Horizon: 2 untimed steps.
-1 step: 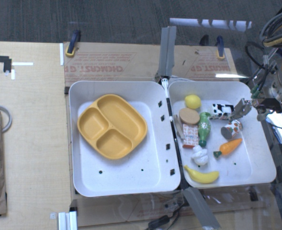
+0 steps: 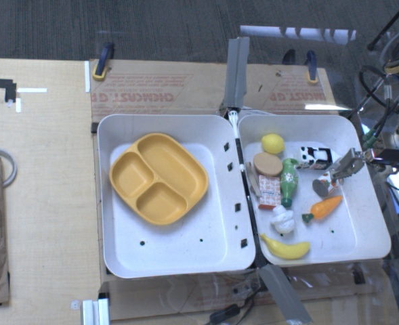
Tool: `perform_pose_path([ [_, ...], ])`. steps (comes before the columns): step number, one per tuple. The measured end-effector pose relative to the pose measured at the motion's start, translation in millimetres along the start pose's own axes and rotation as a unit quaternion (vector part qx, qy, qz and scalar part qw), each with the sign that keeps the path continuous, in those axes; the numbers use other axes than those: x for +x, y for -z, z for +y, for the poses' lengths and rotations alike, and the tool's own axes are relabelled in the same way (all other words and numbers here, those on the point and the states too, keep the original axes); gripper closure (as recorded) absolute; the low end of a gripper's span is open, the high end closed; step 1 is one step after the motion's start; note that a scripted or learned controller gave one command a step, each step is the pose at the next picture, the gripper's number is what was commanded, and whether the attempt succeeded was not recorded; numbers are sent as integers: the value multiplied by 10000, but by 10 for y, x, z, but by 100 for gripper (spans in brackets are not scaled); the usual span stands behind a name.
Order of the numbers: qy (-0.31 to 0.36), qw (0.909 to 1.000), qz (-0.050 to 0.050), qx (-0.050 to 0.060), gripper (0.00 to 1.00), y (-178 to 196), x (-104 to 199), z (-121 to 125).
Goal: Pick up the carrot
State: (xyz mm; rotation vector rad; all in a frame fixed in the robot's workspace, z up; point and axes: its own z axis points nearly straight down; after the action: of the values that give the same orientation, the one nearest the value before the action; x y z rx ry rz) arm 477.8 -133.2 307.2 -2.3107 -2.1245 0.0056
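Observation:
The carrot (image 2: 326,206) lies in the right bin (image 2: 368,239), orange, with its green end pointing toward the lower left. It rests on the bin floor, right of the green bottle (image 2: 289,180). My gripper (image 2: 343,168) reaches in from the right edge and hangs just above and slightly right of the carrot, slanting down toward it. Nothing is visibly held in it.
The right bin also holds a lemon (image 2: 273,143), a brown burger-like piece (image 2: 268,164), a small carton (image 2: 269,189), a white garlic-like piece (image 2: 282,219), a banana (image 2: 285,248) and a black-and-white toy (image 2: 314,156). A yellow divided plate (image 2: 185,154) sits in the left bin (image 2: 118,249).

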Motion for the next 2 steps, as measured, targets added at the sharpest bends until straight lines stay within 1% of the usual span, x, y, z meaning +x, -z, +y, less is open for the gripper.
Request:
perform_pose_path([
  [1,2232,9748,0,-11,0,-1076,-306,191],
  [2,2423,9702,-1,-20,0,-2162,-465,44],
])
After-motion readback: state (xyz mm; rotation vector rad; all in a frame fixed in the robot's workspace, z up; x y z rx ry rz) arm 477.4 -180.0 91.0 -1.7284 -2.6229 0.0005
